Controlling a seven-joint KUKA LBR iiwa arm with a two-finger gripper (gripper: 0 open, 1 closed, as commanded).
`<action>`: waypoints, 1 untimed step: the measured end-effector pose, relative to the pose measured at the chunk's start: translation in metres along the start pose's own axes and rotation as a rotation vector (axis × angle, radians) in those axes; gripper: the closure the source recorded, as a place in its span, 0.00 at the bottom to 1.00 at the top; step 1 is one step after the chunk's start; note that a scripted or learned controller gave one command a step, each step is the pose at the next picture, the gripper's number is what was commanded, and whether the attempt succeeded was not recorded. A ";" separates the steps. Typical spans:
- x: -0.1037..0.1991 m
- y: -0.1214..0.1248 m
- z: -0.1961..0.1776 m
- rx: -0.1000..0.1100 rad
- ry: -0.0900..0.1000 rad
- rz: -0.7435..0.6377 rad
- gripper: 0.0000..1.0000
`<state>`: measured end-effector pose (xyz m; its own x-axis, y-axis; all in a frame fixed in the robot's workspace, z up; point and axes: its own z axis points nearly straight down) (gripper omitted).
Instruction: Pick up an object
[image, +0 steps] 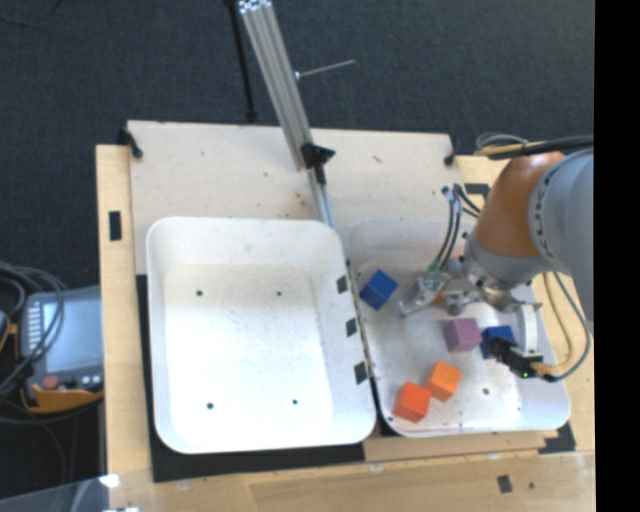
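Right bin (545, 405) holding 4 small blocks: blue cube (378, 289), purple cube (461, 334), 2 orange cubes (444, 380). Gripper (425, 296) between blue and purple, finger state hidden. Probably light, rigid, best pinched across flat opposite faces.

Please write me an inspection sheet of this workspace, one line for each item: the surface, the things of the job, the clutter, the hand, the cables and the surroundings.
Surface: wooden bench bearing a left bin and a right bin, both white and shallow.
Job's things: in the right bin, a blue cube, a purple cube, an orange cube and a red-orange cube; the last two lie close together.
Clutter: nothing seen.
Hand: the hand hangs over the right bin between the blue and purple cubes; nothing is seen between its fingers.
Cables: black cables run along the wrist; more cables lie on the floor at left.
Surroundings: dark carpet, a metal pole, a control pendant.
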<state>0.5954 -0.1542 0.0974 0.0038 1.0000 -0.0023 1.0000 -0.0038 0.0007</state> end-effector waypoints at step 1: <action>-0.001 0.001 -0.012 -0.005 0.001 0.006 1.00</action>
<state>0.5965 -0.1550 0.1094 0.0100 0.9999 -0.0012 0.9999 -0.0100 0.0053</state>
